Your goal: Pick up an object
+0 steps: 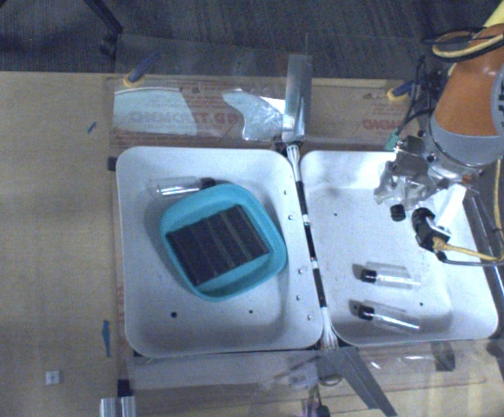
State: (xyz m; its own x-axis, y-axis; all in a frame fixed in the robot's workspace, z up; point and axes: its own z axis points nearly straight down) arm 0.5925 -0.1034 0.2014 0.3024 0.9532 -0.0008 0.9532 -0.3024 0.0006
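The robot's hand [406, 189] hangs over the upper right of the right bin [348, 176], its grip impossible to tell from this angle. Its likeliest targets, two clear tubes with dark caps [389, 274] [384, 316] (loose on the bin floor for picking), lie below it toward the near rim, apart from it. In the left bin [139, 233], a blue tray [223, 241] rests beside another tube [182, 185].
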